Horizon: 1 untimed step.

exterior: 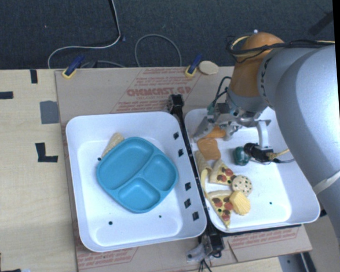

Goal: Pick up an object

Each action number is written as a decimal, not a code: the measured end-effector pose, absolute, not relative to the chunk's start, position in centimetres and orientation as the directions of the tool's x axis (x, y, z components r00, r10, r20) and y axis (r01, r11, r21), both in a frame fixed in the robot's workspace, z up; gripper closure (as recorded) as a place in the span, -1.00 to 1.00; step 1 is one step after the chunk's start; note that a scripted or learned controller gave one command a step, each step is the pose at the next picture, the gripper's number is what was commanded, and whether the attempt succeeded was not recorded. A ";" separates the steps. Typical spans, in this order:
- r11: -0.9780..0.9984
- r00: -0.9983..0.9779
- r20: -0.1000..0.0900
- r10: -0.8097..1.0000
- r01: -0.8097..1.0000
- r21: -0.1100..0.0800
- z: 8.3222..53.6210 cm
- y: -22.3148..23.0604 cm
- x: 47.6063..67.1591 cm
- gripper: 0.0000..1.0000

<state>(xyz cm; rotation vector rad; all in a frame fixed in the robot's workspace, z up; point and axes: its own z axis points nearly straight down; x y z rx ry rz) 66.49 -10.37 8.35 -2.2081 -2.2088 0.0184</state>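
My gripper (pixel 217 127) is low over the far end of the right bin (pixel 279 196), with the orange wrist band above it. Its fingers (pixel 201 128) stand open, spread to either side of a small orange piece (pixel 217 133). Just in front of that lies a brown bread-like piece (pixel 208 148). A teal object (pixel 240 155) with a black part rests to the right of it. Closer to the front are two pizza slices (pixel 221 175), a round cookie (pixel 241 184) and a yellow wedge (pixel 240 203).
The left bin (pixel 92 222) holds a blue divided plate (pixel 138 173) with a tan piece (pixel 113 143) tucked under its far edge. The divider between the bins (pixel 186 160) runs right beside the gripper. The arm's grey body covers the right bin's far right corner.
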 end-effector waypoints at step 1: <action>0.000 0.000 0.002 1.000 1.000 -0.020 8.4 -10.3 66.5 -1.00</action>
